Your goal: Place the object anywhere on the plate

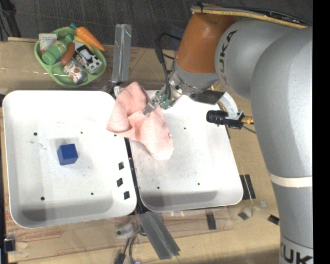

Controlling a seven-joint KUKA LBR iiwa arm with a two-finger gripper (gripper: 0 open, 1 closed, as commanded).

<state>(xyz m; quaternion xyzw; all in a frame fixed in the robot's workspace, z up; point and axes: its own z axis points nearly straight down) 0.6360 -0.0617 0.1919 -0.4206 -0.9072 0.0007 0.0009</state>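
A pink cloth (143, 122) hangs crumpled over the ridge between the two bins, its upper part bunched up and its lower end resting in the right bin (209, 169). My gripper (154, 106) comes down from the arm at the upper right and is shut on the cloth's top edge, where the fabric is gathered at its tip. A small blue cube (67, 153) sits on the floor of the left bin (22, 125), well to the left of the gripper.
A green bowl (52, 75) of toy food, with a carrot on top, stands behind the left bin. A grey upright bracket (121, 51) stands behind the bins' join. The arm's big grey body (275, 92) overhangs the right bin's right side.
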